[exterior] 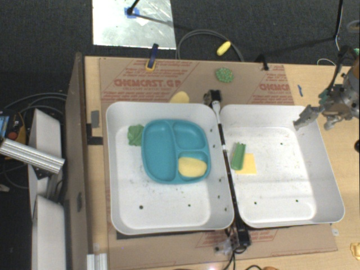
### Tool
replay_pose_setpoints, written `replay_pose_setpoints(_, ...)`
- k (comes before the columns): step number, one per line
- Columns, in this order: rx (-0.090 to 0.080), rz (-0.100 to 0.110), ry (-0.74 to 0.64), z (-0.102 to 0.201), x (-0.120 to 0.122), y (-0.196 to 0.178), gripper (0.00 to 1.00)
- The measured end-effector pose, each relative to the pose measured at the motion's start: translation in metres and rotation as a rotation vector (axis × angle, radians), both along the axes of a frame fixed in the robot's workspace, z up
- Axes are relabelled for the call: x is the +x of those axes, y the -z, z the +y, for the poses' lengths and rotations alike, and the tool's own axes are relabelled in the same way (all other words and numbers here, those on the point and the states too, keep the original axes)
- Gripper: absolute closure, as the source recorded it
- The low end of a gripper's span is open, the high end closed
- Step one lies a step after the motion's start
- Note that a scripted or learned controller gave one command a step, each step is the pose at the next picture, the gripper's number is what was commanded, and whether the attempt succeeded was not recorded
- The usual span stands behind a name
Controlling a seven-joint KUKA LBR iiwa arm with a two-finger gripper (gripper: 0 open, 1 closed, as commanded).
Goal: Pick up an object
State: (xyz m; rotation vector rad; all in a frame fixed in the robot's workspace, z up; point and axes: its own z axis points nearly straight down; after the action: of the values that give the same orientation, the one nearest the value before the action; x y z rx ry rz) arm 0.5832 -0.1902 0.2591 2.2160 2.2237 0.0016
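Observation:
In the right bin (pixel 281 207), a green stick-shaped piece (pixel 238 156) lies near the left wall and partly overlaps a flat yellow square (pixel 247 164). The left bin (pixel 163 207) holds a blue divided plate (pixel 166 148) with a yellow lump (pixel 192 166) in its lower right compartment. A green leafy piece (pixel 135 134) rests against the plate's left rim. My gripper (pixel 316 120) hangs over the right bin's far right corner, well apart from every object. It is open, with nothing between its fingers.
A green round item (pixel 225 75) and a yellow item (pixel 180 98) sit on the cardboard behind the bins. A black clip (pixel 214 98) marks the joint between the bins. A shiny sheet (pixel 134 16) lies on the floor behind the bench.

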Motion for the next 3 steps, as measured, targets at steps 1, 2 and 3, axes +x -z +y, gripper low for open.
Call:
replay_pose_setpoints(1,0.006,0.009,-0.007,0.072,0.003,0.119,0.0)
replay_pose_setpoints(2,0.004,0.003,-0.005,0.111,0.014,0.178,0.0)
replay_pose_setpoints(3,0.001,0.003,0.003,0.098,-0.01,0.175,0.0)
